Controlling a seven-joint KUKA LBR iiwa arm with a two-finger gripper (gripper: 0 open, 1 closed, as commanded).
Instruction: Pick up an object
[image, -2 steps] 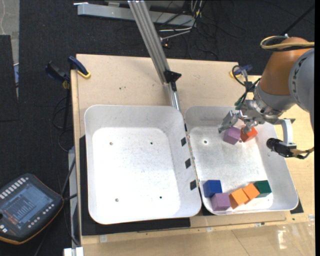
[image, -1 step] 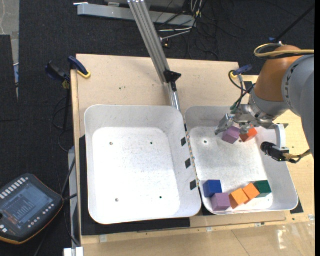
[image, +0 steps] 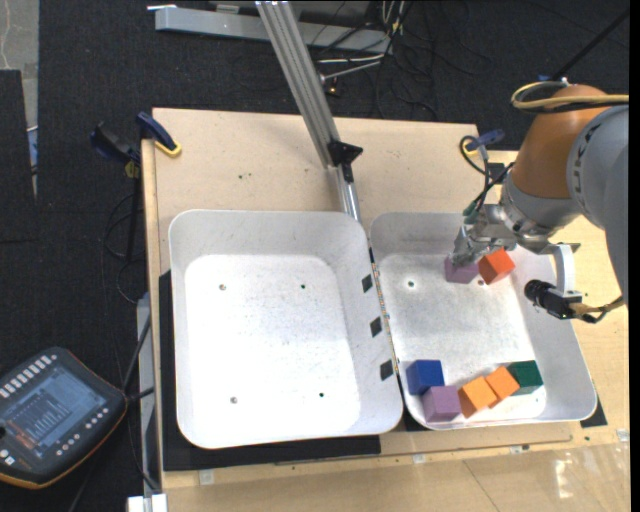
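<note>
1. The gripper (image: 473, 246) is reaching down into the right bin (image: 452, 325), at the bin's far end, close under the grey wrist and orange band of the arm (image: 565, 165).
2. Whether the gripper is spread or pressed together cannot be told: the wrist is covering it from above, and nothing is showing plainly between its tips.
3. The gripper tip is standing directly over, and appearing to touch, a purple block (image: 460, 269) lying on the floor of the right bin near its far wall.
4. An orange block (image: 495, 265) is lying just beside that purple block, on the side toward the right bin's outer wall; the two blocks are appearing to touch.
5. Four more blocks are sitting clustered along the near wall of the right bin: a blue block (image: 425, 375), a second purple block (image: 441, 402), a second orange block (image: 479, 391), and a green block (image: 524, 377).
6. These four are lying well apart from the gripper, toward the near end of the right bin.
7. The left bin (image: 265, 325) is sitting against the inner wall of the right bin.
8. A handheld control pendant (image: 50, 412) is lying off the bench, beyond the left bin on the side away from the right bin.
</note>
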